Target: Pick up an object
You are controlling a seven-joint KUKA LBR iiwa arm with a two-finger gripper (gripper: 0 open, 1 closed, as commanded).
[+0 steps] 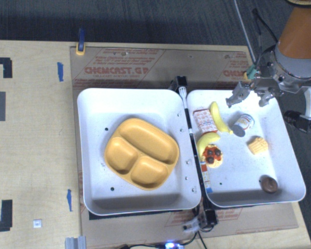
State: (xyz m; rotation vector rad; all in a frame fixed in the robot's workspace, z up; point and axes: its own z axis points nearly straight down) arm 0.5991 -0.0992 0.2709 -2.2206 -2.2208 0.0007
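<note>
Brown board under both bins (93,108) reads "CHEMCAST" in red. Above the right bin's far edge the gripper (251,95) hangs spread wide, grasping nothing. Below it lie a can (242,124), banana (217,117) and red-labelled packet (202,119), its print unreadable.

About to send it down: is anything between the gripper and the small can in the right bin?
Nothing visible. The gripper hangs open above the right bin's far edge, and the small can lies just below it, uncovered. The banana lies to the can's left, apart from it.
</note>
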